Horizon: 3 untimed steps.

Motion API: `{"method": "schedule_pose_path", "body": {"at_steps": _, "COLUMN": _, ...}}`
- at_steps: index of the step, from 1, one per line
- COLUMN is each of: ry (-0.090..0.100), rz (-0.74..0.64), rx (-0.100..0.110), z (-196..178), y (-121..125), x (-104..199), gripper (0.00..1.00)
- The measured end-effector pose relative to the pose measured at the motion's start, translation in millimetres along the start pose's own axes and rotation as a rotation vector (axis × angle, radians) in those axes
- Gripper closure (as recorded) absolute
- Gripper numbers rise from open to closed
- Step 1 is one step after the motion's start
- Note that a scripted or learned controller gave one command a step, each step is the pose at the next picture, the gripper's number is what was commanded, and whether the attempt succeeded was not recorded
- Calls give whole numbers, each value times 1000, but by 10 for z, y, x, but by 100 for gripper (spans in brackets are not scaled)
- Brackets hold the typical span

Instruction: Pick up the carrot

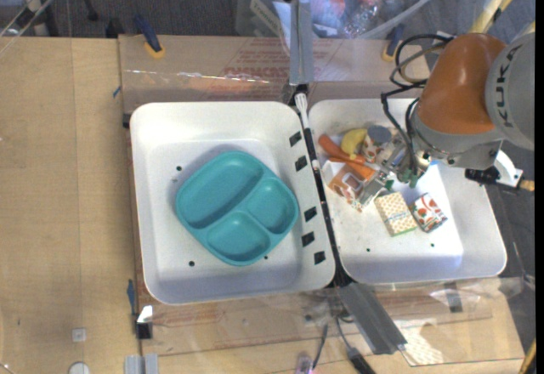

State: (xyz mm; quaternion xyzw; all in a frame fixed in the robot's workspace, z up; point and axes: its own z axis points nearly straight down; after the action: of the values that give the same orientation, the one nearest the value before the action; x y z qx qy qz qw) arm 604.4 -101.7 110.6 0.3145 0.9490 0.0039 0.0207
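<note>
We saw the carrot (344, 156) lying in the right bin (476, 253), near its 10 o'clock corner, close to the wall between the two bins. The gripper (384, 179) hung just beside it, at the carrot's 4 o'clock. We could not tell how its jaws stood. A yellow toy (354, 141) sat at the carrot's 1 o'clock. A teal plate (236, 206) lay in the left bin (161, 130).

Orange carrot (342, 156) lies slanted near the right bin's (476, 257) upper-left corner
</note>
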Motion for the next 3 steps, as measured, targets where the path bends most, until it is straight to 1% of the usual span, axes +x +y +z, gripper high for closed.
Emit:
{"method": "schedule_pose_path", "body": {"at_steps": 1, "ry": 3, "rz": 226, "rx": -1, "z": 18, "y": 193, "x": -178, "gripper": 0}}
{"method": "schedule_pose_path", "body": {"at_steps": 2, "ry": -13, "rz": 226, "rx": -12, "z": -111, "y": 218, "x": -217, "gripper": 100}}
{"method": "schedule_pose_path", "body": {"at_steps": 3, "ry": -13, "rz": 227, "rx": -12, "z": -108, "y": 218, "x": -215, "gripper": 0}}
